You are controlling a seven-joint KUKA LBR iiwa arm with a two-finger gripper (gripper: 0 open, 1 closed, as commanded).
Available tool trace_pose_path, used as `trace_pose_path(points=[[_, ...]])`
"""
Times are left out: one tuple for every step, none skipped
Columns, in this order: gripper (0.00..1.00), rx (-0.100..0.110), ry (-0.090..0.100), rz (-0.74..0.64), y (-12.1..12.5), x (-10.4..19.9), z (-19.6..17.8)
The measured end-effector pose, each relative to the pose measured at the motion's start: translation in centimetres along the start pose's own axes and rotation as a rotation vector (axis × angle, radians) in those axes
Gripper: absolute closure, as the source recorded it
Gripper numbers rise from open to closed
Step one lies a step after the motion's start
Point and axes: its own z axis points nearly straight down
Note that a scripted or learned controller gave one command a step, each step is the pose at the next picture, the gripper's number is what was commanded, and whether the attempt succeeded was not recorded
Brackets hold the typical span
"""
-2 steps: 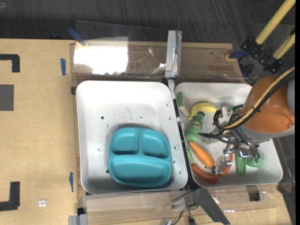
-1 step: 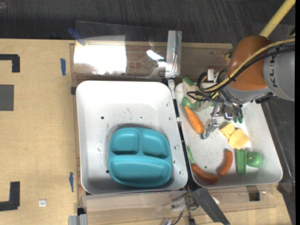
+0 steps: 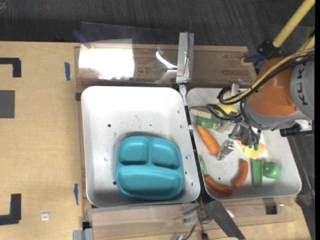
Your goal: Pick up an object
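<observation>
The grey arm (image 3: 300, 91) comes in from the right. It has an orange band (image 3: 270, 96) just above the wrist. The wrist bends down and to the left. At its end the gripper (image 3: 226, 150) points down, with its small silver tips low.

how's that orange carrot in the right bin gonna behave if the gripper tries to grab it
The carrot looks like smooth moulded plastic, so probably stiff and light, and maybe slippery to pinch. Its rounded, tapered shape suggests it could roll or swing aside if nudged off-centre. It lies close to the right bin's left wall, which may crowd the gripper.
</observation>
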Motion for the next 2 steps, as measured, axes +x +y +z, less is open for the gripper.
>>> trace_pose_path(points=[[0.0,0.002,0.017,0.055,0.7,2.2,0.7],[0.0,0.005,0.015,0.059,-0.6,5.2,0.6]])
